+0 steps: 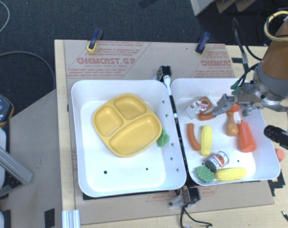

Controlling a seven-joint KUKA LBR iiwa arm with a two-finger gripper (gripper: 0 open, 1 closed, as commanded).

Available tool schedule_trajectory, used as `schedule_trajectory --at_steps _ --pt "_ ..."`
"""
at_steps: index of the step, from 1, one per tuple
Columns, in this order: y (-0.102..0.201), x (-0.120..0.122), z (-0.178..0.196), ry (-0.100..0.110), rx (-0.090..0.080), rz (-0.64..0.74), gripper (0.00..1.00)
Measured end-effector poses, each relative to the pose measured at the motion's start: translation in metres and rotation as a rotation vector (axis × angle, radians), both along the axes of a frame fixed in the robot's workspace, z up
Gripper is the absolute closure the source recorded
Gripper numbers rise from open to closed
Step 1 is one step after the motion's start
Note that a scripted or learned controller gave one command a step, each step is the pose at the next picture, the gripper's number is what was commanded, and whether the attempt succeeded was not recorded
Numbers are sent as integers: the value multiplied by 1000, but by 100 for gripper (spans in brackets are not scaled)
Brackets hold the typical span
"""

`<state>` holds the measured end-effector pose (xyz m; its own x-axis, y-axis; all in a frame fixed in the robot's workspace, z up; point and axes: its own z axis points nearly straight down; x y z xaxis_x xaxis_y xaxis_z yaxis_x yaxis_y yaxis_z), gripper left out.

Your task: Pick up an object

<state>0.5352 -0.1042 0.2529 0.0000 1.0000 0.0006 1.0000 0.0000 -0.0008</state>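
Dark carpet is surrounding a cardboard-covered bench carrying two white bins. Left bin: a yellow divided plate is lying near its centre. Right bin: the gripper is hanging over the far half, just above an orange bottle-shaped toy and beside a red-orange carrot; whether it is wide or closed cannot be told. A corn cob, sausage and can are crowding the near half. Likely risk: with toys lying so close, a descent could be nudging a neighbour aside or closing on two at once.
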Motion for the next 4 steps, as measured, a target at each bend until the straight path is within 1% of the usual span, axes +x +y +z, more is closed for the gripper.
schedule_trajectory --at_steps 1,2,3,4 --pt "62 -58 46 2 2 5 0" --pt "95 -57 -42 10 2 3 0" --pt "93 -55 -27 -3 -1 -1 100" --pt "162 -55 63 -9 1 7 100"
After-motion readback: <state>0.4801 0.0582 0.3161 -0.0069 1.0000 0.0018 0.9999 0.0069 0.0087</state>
